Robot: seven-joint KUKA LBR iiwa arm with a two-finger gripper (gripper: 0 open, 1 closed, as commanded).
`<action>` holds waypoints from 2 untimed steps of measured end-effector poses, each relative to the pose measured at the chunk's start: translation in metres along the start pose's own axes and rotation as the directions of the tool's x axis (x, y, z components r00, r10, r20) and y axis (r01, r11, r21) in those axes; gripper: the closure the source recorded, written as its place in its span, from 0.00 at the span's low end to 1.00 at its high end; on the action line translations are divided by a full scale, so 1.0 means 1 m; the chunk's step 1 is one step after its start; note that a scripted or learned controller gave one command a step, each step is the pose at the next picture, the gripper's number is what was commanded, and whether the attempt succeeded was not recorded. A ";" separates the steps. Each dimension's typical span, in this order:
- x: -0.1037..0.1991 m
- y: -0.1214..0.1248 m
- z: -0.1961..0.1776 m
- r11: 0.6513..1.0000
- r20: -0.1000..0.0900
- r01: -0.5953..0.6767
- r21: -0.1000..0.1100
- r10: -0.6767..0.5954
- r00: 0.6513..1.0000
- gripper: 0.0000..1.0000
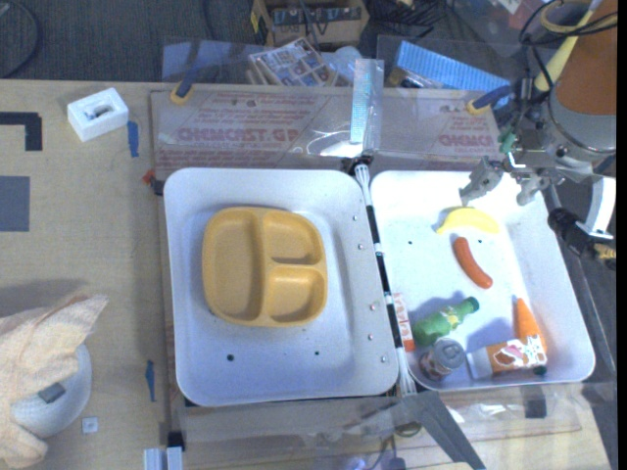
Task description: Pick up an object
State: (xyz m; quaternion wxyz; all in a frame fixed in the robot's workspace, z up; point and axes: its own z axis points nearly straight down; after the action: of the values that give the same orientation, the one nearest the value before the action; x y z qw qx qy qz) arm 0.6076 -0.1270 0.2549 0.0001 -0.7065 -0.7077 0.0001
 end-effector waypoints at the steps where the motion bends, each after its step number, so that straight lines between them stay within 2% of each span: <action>1: -0.037 0.009 0.149 0.990 0.000 0.138 0.000 -0.138 0.990 0.00; 2: -0.037 -0.014 0.167 1.000 -0.001 -0.020 -0.004 0.020 1.000 0.00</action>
State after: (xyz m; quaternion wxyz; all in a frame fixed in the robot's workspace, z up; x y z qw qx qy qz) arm 0.5935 -0.1645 0.0875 -0.0008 -0.7135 -0.7007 -0.0014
